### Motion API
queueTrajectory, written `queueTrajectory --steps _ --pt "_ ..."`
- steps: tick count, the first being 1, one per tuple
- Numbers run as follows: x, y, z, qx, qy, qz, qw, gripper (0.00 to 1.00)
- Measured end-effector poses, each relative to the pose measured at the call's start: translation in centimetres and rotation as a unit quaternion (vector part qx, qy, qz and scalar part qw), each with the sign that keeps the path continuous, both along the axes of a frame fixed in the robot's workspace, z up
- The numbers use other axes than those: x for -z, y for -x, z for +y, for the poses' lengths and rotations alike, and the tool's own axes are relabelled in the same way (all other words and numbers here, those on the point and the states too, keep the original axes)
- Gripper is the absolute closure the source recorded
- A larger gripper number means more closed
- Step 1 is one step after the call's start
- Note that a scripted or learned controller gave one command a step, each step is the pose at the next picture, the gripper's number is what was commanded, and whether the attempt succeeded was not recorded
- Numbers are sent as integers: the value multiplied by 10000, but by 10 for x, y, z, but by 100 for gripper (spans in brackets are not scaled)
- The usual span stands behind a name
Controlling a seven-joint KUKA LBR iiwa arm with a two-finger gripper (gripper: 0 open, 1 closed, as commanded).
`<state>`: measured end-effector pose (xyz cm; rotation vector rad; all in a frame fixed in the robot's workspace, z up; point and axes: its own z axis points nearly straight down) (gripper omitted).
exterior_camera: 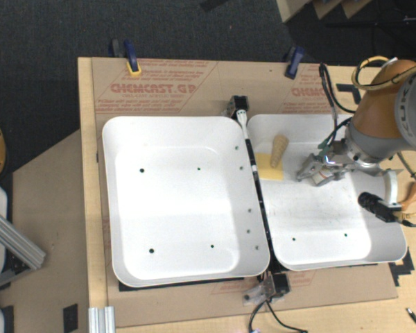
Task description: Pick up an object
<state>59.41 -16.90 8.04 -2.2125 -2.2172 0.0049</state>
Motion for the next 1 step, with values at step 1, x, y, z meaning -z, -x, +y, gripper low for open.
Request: queueTrajectory --steps 1 --pt "-39 -23 -37 17 41 -73 10000 0"
